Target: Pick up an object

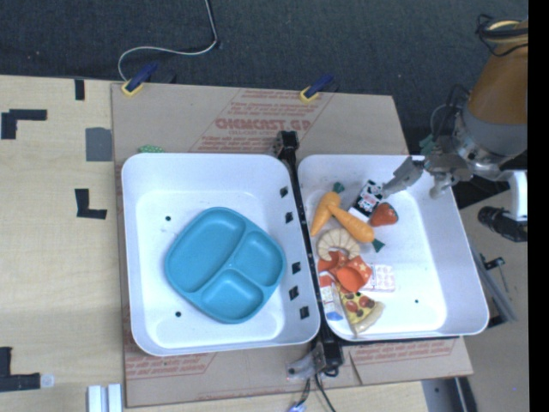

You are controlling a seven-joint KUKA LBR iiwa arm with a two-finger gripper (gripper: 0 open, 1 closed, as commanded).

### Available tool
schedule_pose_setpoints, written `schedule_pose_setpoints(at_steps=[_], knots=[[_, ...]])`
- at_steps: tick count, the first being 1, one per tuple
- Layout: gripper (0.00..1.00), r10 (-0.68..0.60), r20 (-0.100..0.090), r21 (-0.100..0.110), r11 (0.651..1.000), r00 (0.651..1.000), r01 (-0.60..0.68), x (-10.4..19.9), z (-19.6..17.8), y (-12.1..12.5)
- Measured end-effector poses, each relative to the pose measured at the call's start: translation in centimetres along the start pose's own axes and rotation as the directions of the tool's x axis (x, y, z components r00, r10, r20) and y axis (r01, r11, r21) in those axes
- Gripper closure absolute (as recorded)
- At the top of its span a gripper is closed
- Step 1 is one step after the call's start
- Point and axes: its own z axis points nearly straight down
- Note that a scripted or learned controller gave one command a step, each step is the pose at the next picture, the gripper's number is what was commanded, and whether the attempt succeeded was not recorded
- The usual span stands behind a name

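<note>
Several toy foods lie in a heap on the left side of the right bin (429, 273): two orange carrots (341, 216), a red strawberry-like piece (386, 215), a small black and white item (369, 198), a red piece (348, 275) and a pizza slice (363, 312). My gripper (419, 184) hangs over the bin's far right corner, just right of the black and white item. Its fingers (400, 181) are spread open with nothing between them.
The left bin (146, 230) holds a blue divided plate (225, 264). A black divider (296, 221) runs between the bins. A small pink and white card (382, 277) lies beside the heap. The right half of the right bin's floor is bare white.
</note>
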Motion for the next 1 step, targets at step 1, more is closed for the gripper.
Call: schedule_pose_setpoints(at_steps=[1], knots=[[0.0, 0.001, 0.002, -0.001, 1.0, 1.0, -0.001, 5.12, 14.6, 4.27]])
